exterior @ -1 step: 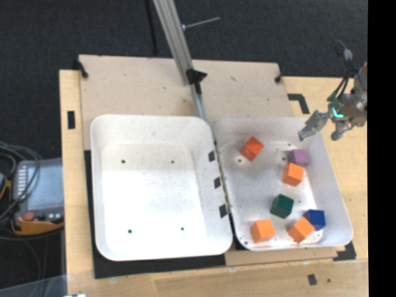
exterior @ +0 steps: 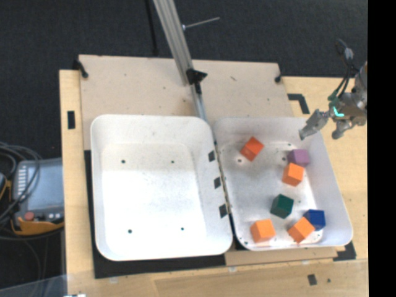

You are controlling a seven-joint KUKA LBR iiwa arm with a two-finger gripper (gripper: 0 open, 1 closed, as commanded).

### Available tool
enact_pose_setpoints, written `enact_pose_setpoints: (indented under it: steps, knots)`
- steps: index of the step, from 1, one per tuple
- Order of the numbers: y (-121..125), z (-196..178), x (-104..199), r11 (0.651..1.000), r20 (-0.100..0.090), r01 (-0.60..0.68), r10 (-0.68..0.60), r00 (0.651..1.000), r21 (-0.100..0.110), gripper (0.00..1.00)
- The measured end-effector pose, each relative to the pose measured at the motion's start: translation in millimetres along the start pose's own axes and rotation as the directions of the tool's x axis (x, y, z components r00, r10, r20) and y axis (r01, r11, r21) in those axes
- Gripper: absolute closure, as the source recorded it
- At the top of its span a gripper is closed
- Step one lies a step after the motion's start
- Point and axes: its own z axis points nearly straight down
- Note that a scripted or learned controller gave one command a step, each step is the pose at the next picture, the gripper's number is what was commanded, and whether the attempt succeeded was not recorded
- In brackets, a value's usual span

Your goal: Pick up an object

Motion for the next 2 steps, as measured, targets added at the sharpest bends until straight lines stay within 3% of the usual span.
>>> enact_pose_setpoints:
  steps: [2]
  knots:
    - [1.8,102.2,-5.3,1.0,0.001,-0.007,0.007,1.0,0.004,0.0]
